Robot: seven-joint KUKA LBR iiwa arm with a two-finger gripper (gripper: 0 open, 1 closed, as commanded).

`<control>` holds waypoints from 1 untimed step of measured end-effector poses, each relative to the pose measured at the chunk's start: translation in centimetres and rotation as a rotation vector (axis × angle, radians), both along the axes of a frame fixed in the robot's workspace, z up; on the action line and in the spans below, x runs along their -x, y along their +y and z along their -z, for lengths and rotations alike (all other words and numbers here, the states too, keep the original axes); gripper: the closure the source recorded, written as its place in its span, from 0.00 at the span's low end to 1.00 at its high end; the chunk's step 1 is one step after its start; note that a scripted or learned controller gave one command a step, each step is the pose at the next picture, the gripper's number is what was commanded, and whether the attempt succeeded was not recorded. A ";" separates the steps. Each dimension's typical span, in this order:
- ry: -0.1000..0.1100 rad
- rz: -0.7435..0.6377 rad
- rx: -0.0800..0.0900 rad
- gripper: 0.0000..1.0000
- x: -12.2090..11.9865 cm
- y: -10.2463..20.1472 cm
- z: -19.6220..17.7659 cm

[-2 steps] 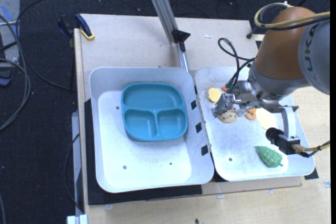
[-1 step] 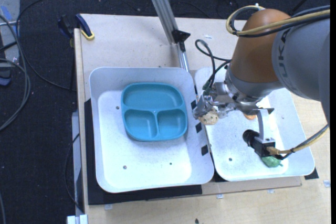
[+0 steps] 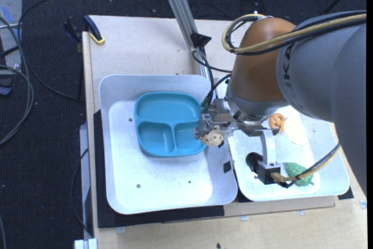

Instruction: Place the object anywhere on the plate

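End effector [image 3: 211, 130]: you see it at the right rim of the plate, over the seam between the two bins.
Grip state: closed on a small tan object [image 3: 215, 138], visible between the fingers.
Plate [image 3: 168, 124]: blue, three compartments, resting in the left bin [image 3: 157, 183].
Right bin [image 3: 326, 181]: holds a green item [image 3: 298, 172] and an orange item [image 3: 277, 121].

Gripper [image 3: 211, 136] over right edge of blue divided plate [image 3: 168, 124] in left bin [image 3: 125, 183], small tan object [image 3: 215, 139] at its tip. Right of it, right bin [image 3: 326, 181] with orange ring [image 3: 277, 122], green item [image 3: 298, 172].
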State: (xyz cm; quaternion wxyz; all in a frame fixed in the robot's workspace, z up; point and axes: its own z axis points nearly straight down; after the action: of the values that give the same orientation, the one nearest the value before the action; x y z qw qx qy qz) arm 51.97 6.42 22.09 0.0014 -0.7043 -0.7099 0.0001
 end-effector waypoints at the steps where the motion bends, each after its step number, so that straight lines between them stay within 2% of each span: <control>1: -0.001 -0.001 0.000 1.00 -0.1 5.2 0.1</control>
State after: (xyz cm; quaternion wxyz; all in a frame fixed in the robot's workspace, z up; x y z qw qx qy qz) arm 52.02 11.59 21.95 0.0011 -0.7040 -0.7102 -0.0002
